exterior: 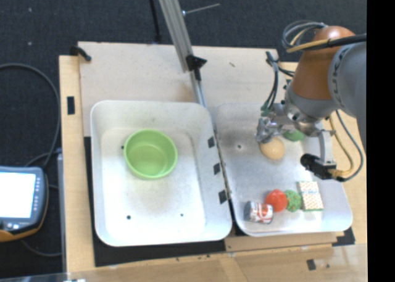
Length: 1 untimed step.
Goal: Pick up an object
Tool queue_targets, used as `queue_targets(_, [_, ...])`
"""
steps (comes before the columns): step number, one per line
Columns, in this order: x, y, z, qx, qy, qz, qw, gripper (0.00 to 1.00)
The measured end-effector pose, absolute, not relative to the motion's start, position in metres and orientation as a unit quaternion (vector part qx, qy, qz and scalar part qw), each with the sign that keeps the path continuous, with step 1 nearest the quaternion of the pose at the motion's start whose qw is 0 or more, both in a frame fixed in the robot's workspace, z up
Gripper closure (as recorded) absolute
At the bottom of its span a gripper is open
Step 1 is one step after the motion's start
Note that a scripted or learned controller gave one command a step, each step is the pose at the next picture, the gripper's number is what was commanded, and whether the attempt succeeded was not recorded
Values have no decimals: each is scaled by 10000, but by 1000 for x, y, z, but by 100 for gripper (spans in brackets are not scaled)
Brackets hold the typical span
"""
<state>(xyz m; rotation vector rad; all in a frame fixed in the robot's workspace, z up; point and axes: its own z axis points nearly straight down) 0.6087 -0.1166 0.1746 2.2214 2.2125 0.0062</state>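
The arm (pixel 321 71) is seen at the right side, reaching in from the right edge. Its grey upper link is placed at the top right, and the orange band is found just below and left of it, above the wrist. The wrist is bent downward and to the left. The gripper (pixel 269 132) is pointed down, low over the surface. Cables are looped above the band and hang beside the wrist at the right.

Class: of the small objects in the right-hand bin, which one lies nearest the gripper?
The tan egg-shaped object, just below the gripper. The can, red ball and box all sit together at the bin's near edge.
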Motion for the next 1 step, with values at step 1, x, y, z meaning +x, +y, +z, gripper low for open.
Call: queue_targets(1, [609, -127, 234, 7087, 7055, 20, 36, 100])
